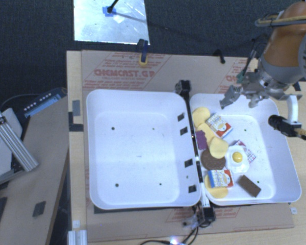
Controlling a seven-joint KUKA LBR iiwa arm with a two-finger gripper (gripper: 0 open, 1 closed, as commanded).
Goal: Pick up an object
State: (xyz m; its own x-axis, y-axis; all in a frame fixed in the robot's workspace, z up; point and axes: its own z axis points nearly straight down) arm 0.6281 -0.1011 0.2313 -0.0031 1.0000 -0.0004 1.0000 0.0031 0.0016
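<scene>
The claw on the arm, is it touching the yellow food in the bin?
Apart. In the camera view, the gripper hangs over the far rim of the right bin, and bare white floor separates it from the nearest yellow piece.

Red "CHEMCAST GP" print on brown board (123, 71) under bins.

All the stuff sits in the right bin (280, 152), bunched along its left side. Toy food mostly: a yellow lump (201, 116) at the top, a small red and white carton (219, 126) just beside it, a brown round patty (212, 160), a fried egg (237, 157), another little carton (220, 178), and a brown chocolate block (249, 186) lying flat, tilted.
</scene>
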